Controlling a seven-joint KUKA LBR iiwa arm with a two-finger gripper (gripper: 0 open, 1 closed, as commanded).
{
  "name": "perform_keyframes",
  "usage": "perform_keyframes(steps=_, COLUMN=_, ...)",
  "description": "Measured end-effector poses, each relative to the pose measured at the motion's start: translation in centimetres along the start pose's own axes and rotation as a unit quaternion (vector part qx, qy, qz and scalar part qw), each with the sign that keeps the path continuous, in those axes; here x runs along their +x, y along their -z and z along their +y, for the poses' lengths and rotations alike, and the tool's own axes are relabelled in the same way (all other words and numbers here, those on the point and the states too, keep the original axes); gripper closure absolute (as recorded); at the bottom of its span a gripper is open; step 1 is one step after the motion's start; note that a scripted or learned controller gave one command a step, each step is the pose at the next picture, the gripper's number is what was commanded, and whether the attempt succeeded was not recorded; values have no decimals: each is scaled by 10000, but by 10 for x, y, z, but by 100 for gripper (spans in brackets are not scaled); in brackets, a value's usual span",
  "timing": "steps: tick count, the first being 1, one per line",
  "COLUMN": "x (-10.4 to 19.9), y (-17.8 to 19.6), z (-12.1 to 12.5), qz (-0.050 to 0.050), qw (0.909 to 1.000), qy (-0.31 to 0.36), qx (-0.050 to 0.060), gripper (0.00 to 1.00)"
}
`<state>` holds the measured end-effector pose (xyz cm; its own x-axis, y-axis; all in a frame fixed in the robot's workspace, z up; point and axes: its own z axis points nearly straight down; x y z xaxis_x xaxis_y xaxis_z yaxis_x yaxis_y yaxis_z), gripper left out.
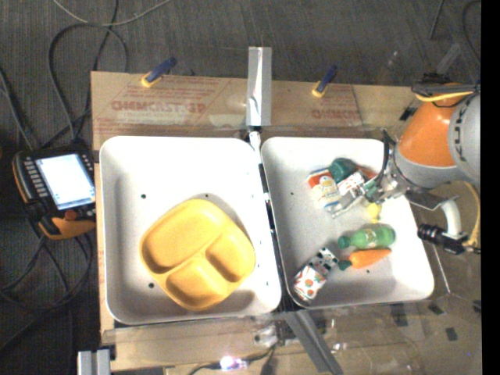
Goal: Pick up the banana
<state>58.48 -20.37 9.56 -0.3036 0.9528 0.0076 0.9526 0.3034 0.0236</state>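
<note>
Gripper (pixel 367 196) is parked low over the right bin (pixel 406 283), near its right wall, with the arm (pixel 441 143) coming in from that side, so it looks set up for a grab in the clutter there. How far it's spread can't be told; metal bits and objects overlap too much. A small yellow patch just beside the tip is probably the banana (pixel 373 210), mostly hidden, so that's a guess. A teal-capped item (pixel 341 168) and a red-and-white pack (pixel 323 186) are crowded right next to it, which could get caught in a grasp. Nearer the front, a green bottle (pixel 372 237) is lying on its side, touching a carrot (pixel 366 258), with a carton (pixel 311 278) close by. A yellow divided tray (pixel 198 253) is sitting in the left bin (pixel 125 209), well apart from the action.
</note>
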Motion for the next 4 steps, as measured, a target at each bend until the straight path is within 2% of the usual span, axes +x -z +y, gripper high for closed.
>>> perform_keyframes(steps=2, x=2, y=0, z=-12, qz=-35, qw=9987, qy=505, qx=-27, gripper=0)
perform_keyframes(steps=4, x=1, y=0, z=-13, qz=-17, qw=9973, qy=734, qx=4, gripper=0)
